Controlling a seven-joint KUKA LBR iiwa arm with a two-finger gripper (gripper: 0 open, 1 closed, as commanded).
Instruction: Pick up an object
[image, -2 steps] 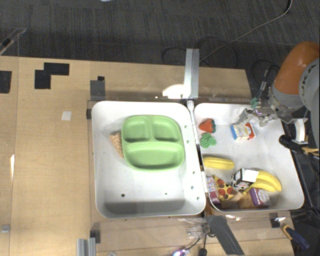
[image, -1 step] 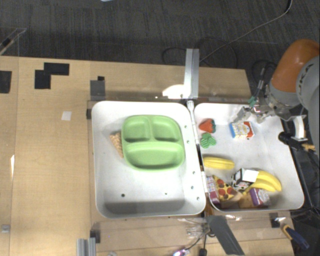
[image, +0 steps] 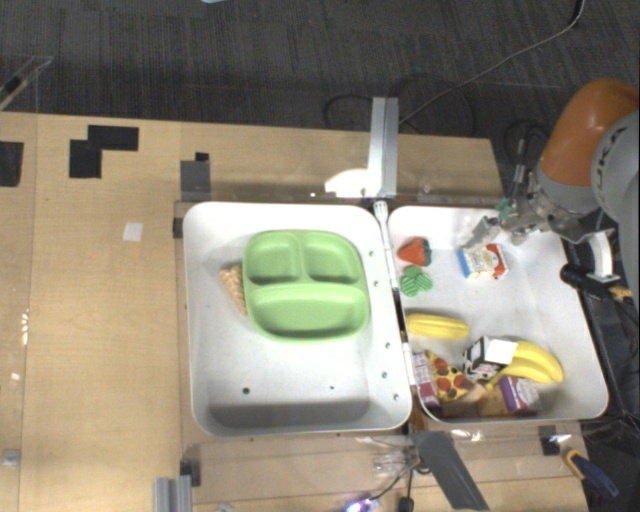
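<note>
Gripper (image: 492, 228) hung low over the far part of the right bin (image: 585, 330), its tip just above a small white, blue and red carton (image: 482, 262); whether it stood apart or together I could not tell, the tip being too small and blurred, and nothing could be seen in its grasp. The carton lay flat on the bin floor, directly beneath the gripper and well apart from everything else. I judged it light and fairly stiff, though thin-walled enough to dent, so a gentle pinch across its shorter sides looked best. Left of the carton sat a red strawberry toy (image: 413, 250) and, nearer the camera, a green leafy toy (image: 416, 283). Further toward the camera from the carton lay a yellow banana (image: 436, 327), a second banana (image: 533, 362), and a heap of small packets (image: 470, 385). Beyond the divider, far left of the carton, the left bin (image: 210, 330) held a green divided tray (image: 305, 283).
</note>
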